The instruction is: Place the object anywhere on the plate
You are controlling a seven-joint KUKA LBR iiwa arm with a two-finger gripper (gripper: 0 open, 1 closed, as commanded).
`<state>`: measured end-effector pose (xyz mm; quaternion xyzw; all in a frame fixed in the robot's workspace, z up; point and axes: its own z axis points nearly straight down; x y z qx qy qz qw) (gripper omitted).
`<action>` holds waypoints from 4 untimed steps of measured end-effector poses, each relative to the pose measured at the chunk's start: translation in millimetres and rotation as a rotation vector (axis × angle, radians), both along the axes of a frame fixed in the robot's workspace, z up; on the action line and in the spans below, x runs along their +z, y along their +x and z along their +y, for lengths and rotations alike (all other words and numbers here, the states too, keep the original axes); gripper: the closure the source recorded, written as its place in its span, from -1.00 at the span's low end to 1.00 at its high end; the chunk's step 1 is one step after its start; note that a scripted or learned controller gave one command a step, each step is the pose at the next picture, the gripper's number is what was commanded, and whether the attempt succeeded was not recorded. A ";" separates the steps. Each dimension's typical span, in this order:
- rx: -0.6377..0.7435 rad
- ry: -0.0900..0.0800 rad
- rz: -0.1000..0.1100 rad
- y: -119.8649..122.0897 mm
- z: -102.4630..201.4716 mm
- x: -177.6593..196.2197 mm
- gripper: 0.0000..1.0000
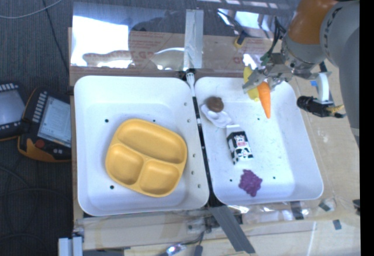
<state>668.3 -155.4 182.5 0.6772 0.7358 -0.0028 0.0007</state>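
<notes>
A yellow three-compartment plate [146, 156] lies in the left bin [93, 103]. At the back of the right bin [298, 149], an orange carrot [265, 100] points tip-down toward the front. Its thick end sits between the fingers of my gripper [266, 78], which is shut on it. A small yellow object [252, 89] is just left of the carrot's top, partly hidden by the gripper.
The right bin also holds a brown ball [215, 103] on a white piece [217, 117], a black-and-white carton [238, 145] and a purple cluster [250, 182]. The ridge between the bins [198, 132] separates gripper and plate. A handheld controller [44, 126] lies left of the bench.
</notes>
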 end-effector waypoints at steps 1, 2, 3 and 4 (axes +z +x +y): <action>-0.025 0.004 0.000 -69.9 65.3 0.3 1.00; -0.088 0.003 -0.002 -43.1 48.5 125.3 1.00; 0.031 0.004 0.000 -92.0 104.9 105.6 1.00; -0.009 0.005 0.000 -123.4 169.0 94.1 1.00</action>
